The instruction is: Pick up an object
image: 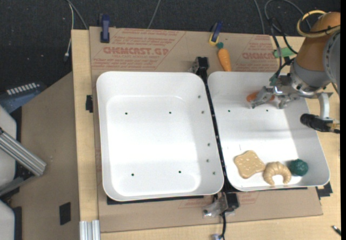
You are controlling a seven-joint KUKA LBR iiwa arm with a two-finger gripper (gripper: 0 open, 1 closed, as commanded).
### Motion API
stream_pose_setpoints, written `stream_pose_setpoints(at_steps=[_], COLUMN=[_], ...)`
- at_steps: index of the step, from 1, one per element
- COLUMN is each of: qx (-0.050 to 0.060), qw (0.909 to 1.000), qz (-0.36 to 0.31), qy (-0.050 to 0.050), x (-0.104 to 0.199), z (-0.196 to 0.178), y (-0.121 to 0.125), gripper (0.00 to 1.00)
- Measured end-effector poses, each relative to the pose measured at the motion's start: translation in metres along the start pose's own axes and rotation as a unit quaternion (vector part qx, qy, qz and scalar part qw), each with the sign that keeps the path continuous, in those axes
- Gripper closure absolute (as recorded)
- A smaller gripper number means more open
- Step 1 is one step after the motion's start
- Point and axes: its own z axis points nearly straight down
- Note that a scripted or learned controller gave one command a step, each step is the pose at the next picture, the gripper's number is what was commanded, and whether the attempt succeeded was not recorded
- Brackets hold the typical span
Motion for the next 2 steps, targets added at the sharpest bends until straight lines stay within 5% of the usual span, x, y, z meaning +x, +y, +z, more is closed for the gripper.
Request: stream_pose_setpoints(at_steps=[1, 2], qx=[0.001, 0.000], qw=[1.0000, 1.0000], qz=[-0.001, 0.001], qy=[0.001, 0.000], x=[0.041, 0.039], z=[0.000, -0.011], y=[0.023, 0.023], gripper=[0.00, 1.00])
